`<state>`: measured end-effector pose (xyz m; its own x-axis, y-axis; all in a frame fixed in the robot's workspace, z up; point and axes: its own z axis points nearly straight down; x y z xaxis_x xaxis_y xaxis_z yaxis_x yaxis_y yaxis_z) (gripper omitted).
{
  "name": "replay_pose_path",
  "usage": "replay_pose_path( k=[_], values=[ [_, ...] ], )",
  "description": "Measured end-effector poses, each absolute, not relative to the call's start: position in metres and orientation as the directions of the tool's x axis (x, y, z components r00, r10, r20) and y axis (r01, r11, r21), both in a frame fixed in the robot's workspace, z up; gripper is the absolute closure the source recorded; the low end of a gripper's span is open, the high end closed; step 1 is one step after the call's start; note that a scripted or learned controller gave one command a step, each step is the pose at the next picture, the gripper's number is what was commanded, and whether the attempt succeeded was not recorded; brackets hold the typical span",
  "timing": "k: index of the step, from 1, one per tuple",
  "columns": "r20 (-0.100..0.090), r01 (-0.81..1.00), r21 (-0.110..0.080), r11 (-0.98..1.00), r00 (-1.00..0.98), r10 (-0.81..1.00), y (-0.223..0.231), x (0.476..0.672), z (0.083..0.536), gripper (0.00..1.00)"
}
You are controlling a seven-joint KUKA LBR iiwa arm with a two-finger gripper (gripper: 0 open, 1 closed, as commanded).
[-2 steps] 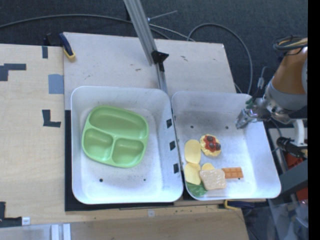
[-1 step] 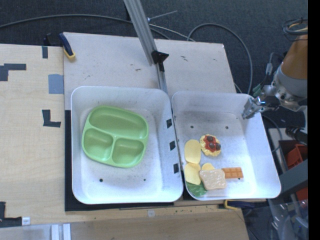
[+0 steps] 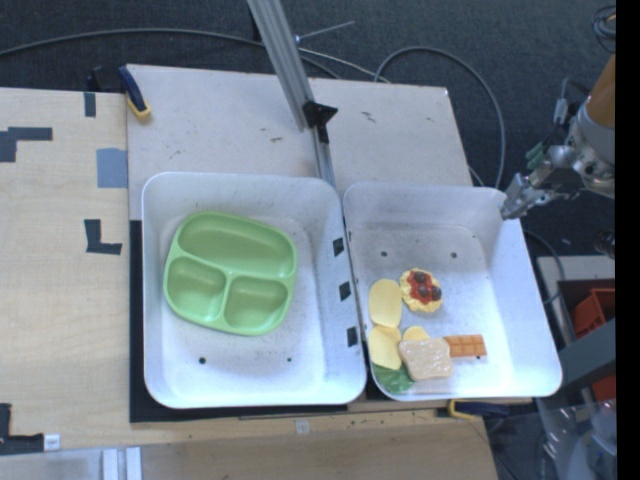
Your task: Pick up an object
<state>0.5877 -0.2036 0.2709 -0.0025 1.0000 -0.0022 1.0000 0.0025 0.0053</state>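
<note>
Both bins [image 3: 160,268] are seen as white plastic, smooth with a dull sheen — speckled with dark scuffs. The green tray [image 3: 231,272] is rendered in matt plastic. The bench [image 3: 50,268] is faced in pale wood grain — unpolished.

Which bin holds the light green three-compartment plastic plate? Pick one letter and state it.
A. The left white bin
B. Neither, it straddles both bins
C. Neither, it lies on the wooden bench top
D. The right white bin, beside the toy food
A: the light green three-compartment plastic plate lies flat inside the left white bin, while the small toy food pieces sit grouped in the right white bin.
</note>
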Motion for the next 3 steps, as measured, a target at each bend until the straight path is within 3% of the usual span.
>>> replay_pose_path(
  k=[2,3],
  values=[
    [0.001,1.0,-0.001,0.006,-0.006,1.0,-0.098,0.608,0.262,1.0],
    [0.002,1.0,-0.003,0.007,-0.007,1.0,-0.039,0.604,0.245,1.0]
  ],
)
